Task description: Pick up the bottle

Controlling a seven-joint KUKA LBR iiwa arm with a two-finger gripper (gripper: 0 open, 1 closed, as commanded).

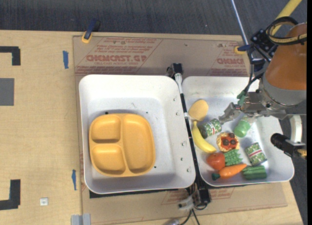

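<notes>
The bottle (210, 127) lies on its side on the floor of the right bin (222, 88), a small green thing with a white label. Its long axis runs at a slant across the bin, one end toward the bin's near left and the other up toward the hand; which end is the cap cannot be told at this size.

The hand (233, 113) hangs over the same bin, its grey metal parts reaching in from the arm's orange and grey body. The bottle lies just beyond the hand's tip, on the side away from the arm and slightly nearer the camera, close to it; whether they touch cannot be told. How wide the hand stands cannot be told either.

Around the bottle: a yellow lemon (198, 108) just past it, a banana (201, 140) beside it on the far side from the arm, and a small pizza (227, 142) and a green round fruit (241, 128) below the hand. Nearer the camera lie a tomato (216, 160), a carrot (231, 171) and a small labelled can (255, 153).

The left bin (127, 86) holds a yellow divided plate (122, 143). Both bins rest on a sheet of printed cardboard (117, 56) over a pale wooden worktop (34, 121) marked with black and blue tape. Beyond it is dark carpet (146, 0).
</notes>
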